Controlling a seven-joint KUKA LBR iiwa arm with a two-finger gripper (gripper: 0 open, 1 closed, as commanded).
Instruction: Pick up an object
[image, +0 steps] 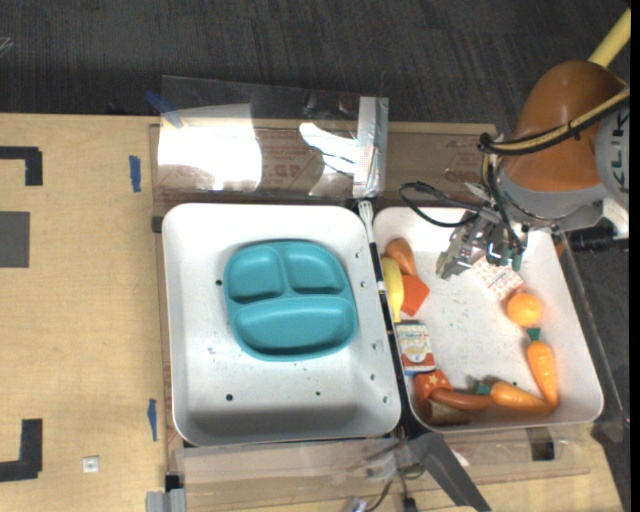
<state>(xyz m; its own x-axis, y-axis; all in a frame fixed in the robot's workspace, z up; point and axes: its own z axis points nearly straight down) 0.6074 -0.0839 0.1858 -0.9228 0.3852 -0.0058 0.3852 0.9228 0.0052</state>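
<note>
This is a robotics lab bench, not a home or kitchen. Two shallow white bins, the left bin (190, 400) and the right bin (580, 390), sit side by side on a plywood bench top (70, 300) marked with black tape corners (25, 165) and blue tape strips (135, 172). At the frame's upper right a grey-and-orange industrial arm (560, 130) trails loose black cables (440, 195). The food in the right bin is plastic toy food (515, 395).

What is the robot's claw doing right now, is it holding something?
Gripper: above the right bin; whether it is open, closed or holding anything cannot be told.
</note>
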